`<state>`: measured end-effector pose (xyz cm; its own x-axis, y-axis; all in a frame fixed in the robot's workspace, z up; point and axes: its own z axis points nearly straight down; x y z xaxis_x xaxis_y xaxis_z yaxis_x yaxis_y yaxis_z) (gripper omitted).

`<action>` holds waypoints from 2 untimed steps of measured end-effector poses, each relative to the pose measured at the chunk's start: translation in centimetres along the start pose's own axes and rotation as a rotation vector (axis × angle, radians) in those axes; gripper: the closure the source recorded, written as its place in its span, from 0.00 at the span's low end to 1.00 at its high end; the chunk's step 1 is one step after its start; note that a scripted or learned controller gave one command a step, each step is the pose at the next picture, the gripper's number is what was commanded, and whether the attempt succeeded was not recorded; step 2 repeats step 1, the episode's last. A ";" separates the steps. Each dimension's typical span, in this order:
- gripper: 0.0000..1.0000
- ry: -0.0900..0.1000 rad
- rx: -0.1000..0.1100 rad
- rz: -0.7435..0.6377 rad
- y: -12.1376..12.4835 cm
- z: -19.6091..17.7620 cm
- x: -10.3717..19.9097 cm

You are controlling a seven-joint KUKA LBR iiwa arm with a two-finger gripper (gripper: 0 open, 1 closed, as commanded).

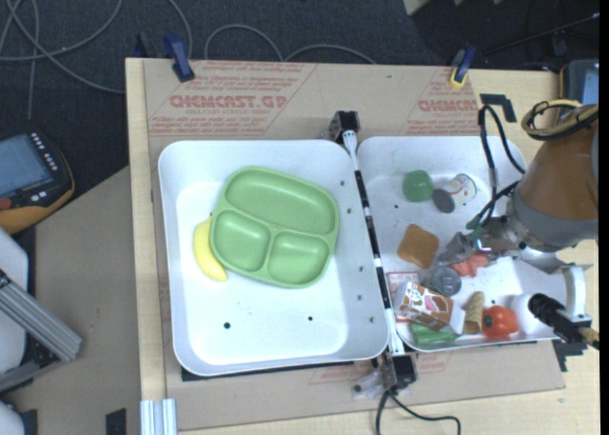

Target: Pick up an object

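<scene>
Over the right bin [381, 152], from where I stand, the arm [561, 186] reaches in from the right, its end effector [455, 262] low among the clutter near the bin's middle. Whether it is clenched or released I cannot tell; nothing is clearly between its tips. Just left of it, still inside the right bin, lies a brown block [418, 245]. A grey round piece [444, 281] sits just below the end effector, touching or nearly so. Toward the bin's far side are a green cup [416, 185] and, beside it, a grey lump [444, 200]. Along the bin's near edge lie a snack packet [422, 304], a green piece [430, 334] and a tomato [498, 322]. Left of the right bin, the other bin [190, 328] holds a green divided plate [274, 226] with a banana [206, 250] tucked against its left side.
</scene>
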<state>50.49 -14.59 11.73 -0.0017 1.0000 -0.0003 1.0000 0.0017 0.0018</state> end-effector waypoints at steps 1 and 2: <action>1.00 0.001 0.001 0.000 0.3 -6.7 7.2; 1.00 0.001 0.001 0.000 0.3 -6.7 7.2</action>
